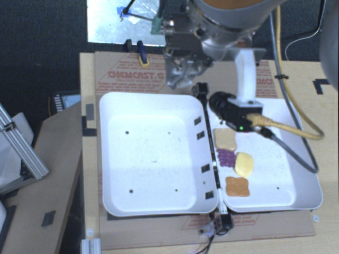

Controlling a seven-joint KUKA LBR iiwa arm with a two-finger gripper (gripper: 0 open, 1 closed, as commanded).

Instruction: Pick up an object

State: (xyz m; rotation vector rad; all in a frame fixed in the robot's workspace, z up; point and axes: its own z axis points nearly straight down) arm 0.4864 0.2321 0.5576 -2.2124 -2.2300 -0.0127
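Camera view: toast [237, 186] (right bin [302, 194]) well below fingers [181, 74].

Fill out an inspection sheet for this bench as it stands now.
Surface: two white bins, left bin and right bin, on a cardboard sheet.
Job's things: tan slice, purple piece, yellow round and orange slice, clustered at the right bin's left side.
Clutter: nothing seen.
Gripper: gripper above the bins' far edge; blurred.
Cables: yellow cable across the right bin.
Surroundings: metal plate beyond the bench.
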